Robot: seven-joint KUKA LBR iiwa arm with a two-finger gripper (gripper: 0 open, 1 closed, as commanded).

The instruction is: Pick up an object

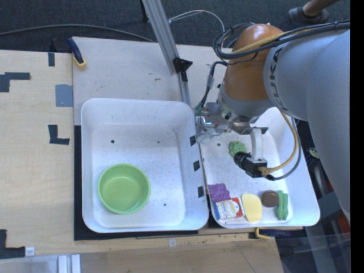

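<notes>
The pincer (209, 127) is low down at the top left corner of the right bin (298, 182), close to the wall where the two bins meet. I cannot tell whether it is open or closed, and I cannot see anything in its grip. The big grey arm with its orange band reaches in over the top of the right bin.

A small bumpy green thing (235, 148) lies on the floor of the right bin, near the pincer and a little below it to the right. It does not touch the pincer.

The other things in this bin sit along the bottom edge. A purple thing (218, 191) is at the left. Just below it is a white and red packet (228, 209). Next to the packet is a yellow thing (252, 207). Then comes a round brown thing (269, 198), and a long green thing (282, 205) is last, at the right.

In the left bin (86, 152) a green bowl (124, 187) sits right way up in the bottom left part, well apart from the pincer.

Both bins stand on the pale worktop (125, 67).
</notes>
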